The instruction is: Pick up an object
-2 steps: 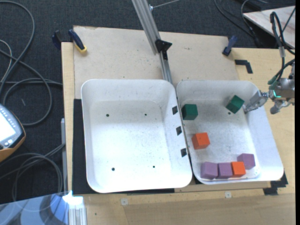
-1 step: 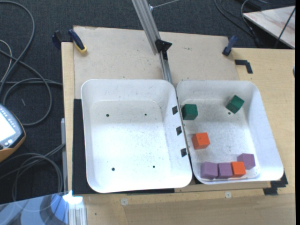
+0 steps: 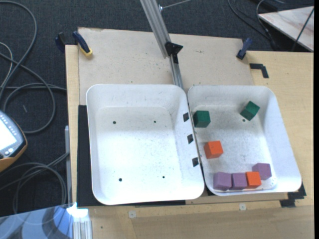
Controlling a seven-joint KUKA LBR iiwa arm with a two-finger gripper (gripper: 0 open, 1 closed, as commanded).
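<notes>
The right bin (image 3: 279, 128) holds several small blocks. A green cube (image 3: 201, 118) sits near its left wall and a second green cube (image 3: 249, 110) lies toward the back right. An orange cube (image 3: 213, 149) rests near the middle. Along the front wall stand two purple cubes (image 3: 223, 180) (image 3: 239, 180), a small orange cube (image 3: 253, 179) and another purple cube (image 3: 262, 170).
The left bin (image 3: 99, 133) sits beside the right one on the wooden bench (image 3: 124, 54). A metal pole (image 3: 154, 19) slants up from the back between the bins. Blue clamps (image 3: 82, 42) (image 3: 243, 48) grip the board's back edge. Cables lie on the floor at left.
</notes>
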